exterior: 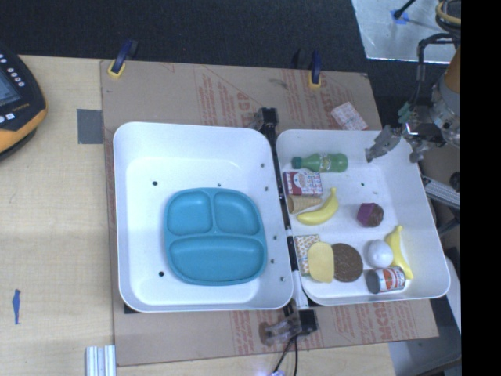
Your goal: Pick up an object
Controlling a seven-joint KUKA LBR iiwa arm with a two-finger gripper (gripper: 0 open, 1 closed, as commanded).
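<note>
Cardboard-covered bench [235, 92], hand [398, 143] at frame edge, arm cropped

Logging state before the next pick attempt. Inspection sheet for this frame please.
Surface: two white bins on brown cardboard clamped to a wooden bench.
Job's things: right bin holds a green bottle, red carton, two bananas, purple ball, yellow block, brown disc, white ball and small can.
Clutter: left bin holds a blue divided plate.
Claw: claw above the right bin's far right corner, nothing between its fingers.
Cables: one runs off the near edge.
Surroundings: yellow pendant at left; dark floor beyond.
</note>
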